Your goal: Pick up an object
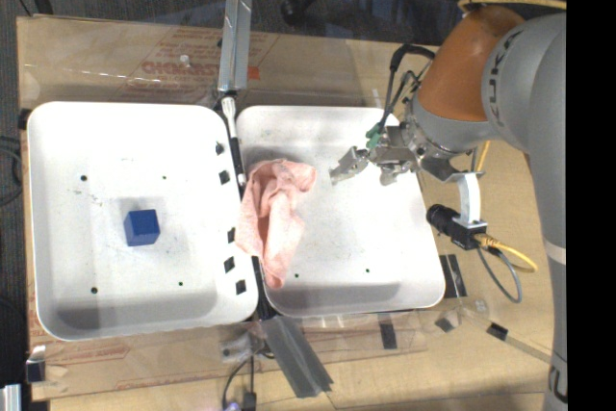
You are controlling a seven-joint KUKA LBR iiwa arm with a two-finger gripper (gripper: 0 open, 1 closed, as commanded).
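A crumpled pink cloth [274, 212] lies along the left side of the right bin [385, 279], draped against the divider between the bins. A small blue cube [141, 226] sits in the left bin [58, 303], left of its middle. My gripper [368, 170] hangs over the upper middle of the right bin, a short way right of the cloth's top edge and apart from it. Its fingers [344, 166] are spread open with nothing between them.
The grey arm with its orange band [462, 82] comes in over the right bin's upper right corner. A grey metal bar [233, 38] stands behind the bins at the divider. Bare white floor lies in the right bin's lower right part.
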